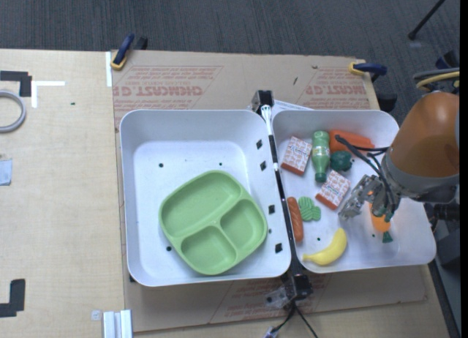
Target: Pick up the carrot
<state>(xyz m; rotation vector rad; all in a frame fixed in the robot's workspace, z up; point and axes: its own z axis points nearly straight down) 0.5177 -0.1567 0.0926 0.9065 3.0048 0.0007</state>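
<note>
In the right bin (pixel 409 256), the gripper (pixel 373 203) is sitting clamped on the carrot (pixel 381 221) beside the banana (pixel 327 249), so it looks like the grasp step, next needing a straight lift.

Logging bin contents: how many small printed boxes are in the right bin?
2. One box sits near the bin's upper left, beside the green bottle; the other box lies below the bottle. The arm may hide more.

Carrot (pixel 381 221) beside gripper (pixel 363 199) in right bin (pixel 409 252)
</note>
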